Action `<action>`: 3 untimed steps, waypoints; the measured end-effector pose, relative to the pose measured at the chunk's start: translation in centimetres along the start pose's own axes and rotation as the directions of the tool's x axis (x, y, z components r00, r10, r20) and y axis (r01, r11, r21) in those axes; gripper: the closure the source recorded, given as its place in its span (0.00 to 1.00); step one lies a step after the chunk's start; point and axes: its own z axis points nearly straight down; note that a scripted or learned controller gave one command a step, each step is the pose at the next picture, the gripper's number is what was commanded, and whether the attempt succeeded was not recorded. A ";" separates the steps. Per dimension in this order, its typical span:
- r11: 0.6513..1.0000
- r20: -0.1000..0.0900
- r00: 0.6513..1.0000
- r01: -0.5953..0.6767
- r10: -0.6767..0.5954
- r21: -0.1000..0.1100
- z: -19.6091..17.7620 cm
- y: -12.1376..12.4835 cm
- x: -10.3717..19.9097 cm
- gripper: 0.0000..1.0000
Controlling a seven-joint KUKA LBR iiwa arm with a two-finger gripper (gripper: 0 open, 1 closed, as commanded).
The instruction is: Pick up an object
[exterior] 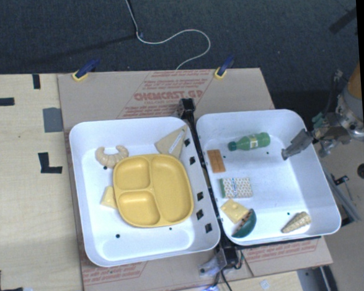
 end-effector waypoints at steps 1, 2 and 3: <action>1.000 0.003 1.000 0.004 -0.004 -0.012 -0.7 0.2 0.1 0.00; 1.000 0.002 1.000 0.003 -0.003 -0.008 4.6 -0.8 0.4 0.00; 1.000 0.002 1.000 0.003 -0.003 -0.007 9.5 -0.7 -0.4 0.00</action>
